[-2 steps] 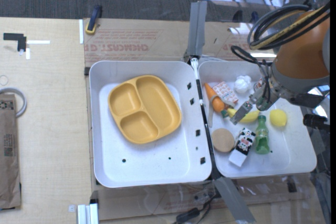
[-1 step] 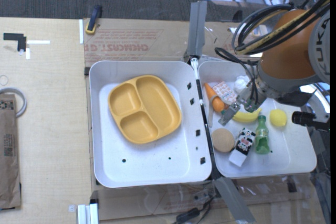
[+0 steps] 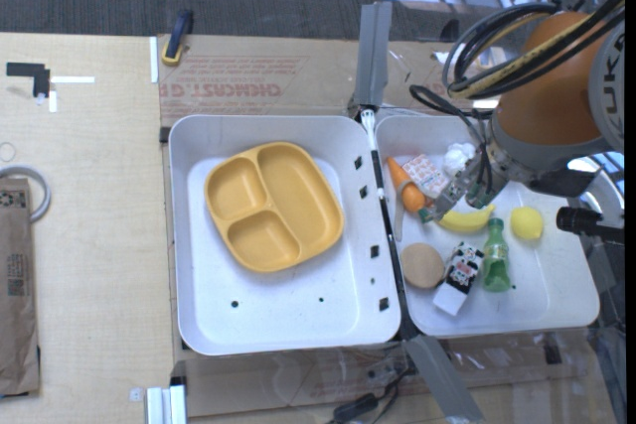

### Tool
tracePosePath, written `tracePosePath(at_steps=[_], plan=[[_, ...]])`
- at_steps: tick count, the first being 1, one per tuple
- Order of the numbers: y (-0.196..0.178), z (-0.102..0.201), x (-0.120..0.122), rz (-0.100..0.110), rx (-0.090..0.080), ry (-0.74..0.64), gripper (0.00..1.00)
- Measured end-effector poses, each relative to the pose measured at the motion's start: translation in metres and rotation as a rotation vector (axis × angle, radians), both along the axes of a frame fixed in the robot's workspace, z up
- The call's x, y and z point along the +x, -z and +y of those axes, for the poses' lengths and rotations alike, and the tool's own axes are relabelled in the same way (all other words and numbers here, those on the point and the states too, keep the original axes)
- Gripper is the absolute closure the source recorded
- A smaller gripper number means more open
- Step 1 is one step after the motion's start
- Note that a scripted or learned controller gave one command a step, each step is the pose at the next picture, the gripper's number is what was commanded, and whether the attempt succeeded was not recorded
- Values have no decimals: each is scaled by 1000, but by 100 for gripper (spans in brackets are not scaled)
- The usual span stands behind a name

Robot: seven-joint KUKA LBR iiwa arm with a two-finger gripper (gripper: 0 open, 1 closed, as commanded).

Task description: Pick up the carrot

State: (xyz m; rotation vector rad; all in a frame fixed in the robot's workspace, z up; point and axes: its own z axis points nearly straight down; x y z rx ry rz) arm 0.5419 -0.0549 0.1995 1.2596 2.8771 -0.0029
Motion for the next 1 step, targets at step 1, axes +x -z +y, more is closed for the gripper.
tracePosePath(at_steps=[1], plan=[[-41, 72, -36, 1, 0, 474, 100]])
